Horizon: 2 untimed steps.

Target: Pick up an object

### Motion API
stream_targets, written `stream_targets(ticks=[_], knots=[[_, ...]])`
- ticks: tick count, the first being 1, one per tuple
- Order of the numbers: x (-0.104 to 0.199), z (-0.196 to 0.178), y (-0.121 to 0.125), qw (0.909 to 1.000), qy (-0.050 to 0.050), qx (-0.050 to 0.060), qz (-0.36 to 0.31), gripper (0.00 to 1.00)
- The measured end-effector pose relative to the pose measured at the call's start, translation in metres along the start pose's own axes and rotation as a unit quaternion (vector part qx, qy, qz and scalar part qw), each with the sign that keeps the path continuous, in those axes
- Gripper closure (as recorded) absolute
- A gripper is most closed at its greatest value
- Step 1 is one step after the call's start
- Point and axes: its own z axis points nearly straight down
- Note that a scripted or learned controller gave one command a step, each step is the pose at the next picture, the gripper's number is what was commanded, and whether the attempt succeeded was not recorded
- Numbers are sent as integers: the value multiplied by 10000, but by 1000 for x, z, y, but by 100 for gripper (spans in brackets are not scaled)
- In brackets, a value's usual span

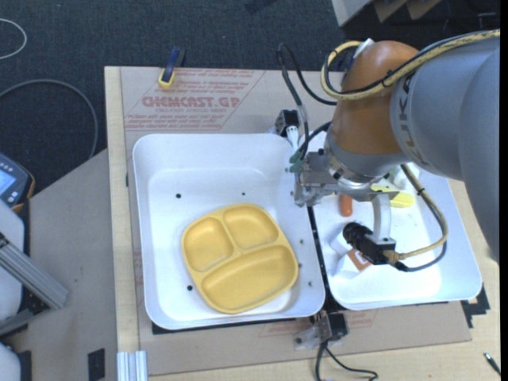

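The yellow divided plate [240, 256] is judged light, stiff and slippery, best gripped at its rim; the state of the tool [349, 213] cannot be told.

Smooth yellow plastic on the divided tray [240, 258], lower centre, with a soft sheen. Glossy white plastic, seemingly, on the left bin [151, 213] and right bin [444, 280]. Matt brown cardboard [198, 101] beneath, upper centre, printed in red. Glossy orange band [373, 74] and satin grey casing on the arm [452, 109], upper right. Dark, rough carpet-like floor [119, 14] along the top of frame.
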Motion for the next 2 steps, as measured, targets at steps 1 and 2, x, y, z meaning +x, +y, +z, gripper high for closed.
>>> stream_targets(ticks=[1, 2], knots=[[29, -111, -53, 10000, 13, -23, -31, 100], [-22, -213, -65, 10000, 1, -56, 15, 100]])
